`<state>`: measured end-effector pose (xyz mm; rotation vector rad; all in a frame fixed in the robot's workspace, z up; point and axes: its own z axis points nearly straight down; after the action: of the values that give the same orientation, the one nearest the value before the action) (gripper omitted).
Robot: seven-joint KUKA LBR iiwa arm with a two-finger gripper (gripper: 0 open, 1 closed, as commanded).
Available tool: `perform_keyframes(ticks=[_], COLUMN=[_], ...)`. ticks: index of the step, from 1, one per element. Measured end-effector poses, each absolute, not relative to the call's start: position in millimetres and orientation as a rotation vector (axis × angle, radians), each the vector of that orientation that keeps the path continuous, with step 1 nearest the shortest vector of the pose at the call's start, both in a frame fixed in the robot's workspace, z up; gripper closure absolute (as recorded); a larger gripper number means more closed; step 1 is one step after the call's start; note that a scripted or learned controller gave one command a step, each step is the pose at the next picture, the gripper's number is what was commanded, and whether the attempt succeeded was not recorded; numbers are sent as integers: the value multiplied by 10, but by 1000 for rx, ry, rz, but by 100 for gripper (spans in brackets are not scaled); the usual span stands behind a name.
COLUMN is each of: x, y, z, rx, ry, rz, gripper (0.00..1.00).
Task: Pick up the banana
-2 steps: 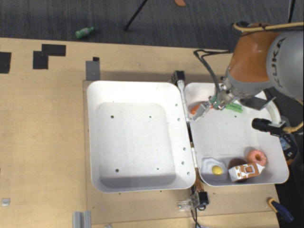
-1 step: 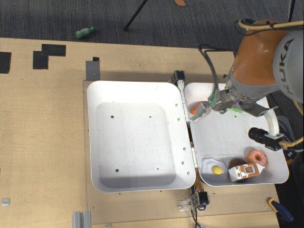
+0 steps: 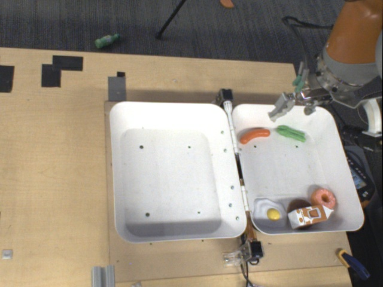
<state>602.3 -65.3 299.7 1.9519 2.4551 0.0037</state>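
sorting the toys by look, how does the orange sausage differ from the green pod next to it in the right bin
The orange sausage is orange-red; the green pod is green. The sausage lies nearer the divider between the bins, the pod further right, just below the gripper. The sausage tilts up to the right, the pod down to the right. Both are small, elongated and lie flat near the right bin's far edge.

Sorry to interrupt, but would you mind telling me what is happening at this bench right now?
The grey arm's pincer hovers over the far edge of the right white bin, holding nothing. Beneath it lie an orange sausage-shaped toy and a green pod-shaped toy. A pink doughnut, small carton and fried-egg toy sit near the front.
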Motion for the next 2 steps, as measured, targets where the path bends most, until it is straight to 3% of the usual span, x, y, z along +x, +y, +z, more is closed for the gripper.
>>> perform_keyframes(ticks=[1,2], x=[5396,4894], y=[-491,-236], z=[1915,1844], rx=[1720,1182], ry=[2629,2908], rz=[1,2], gripper=[0,0])
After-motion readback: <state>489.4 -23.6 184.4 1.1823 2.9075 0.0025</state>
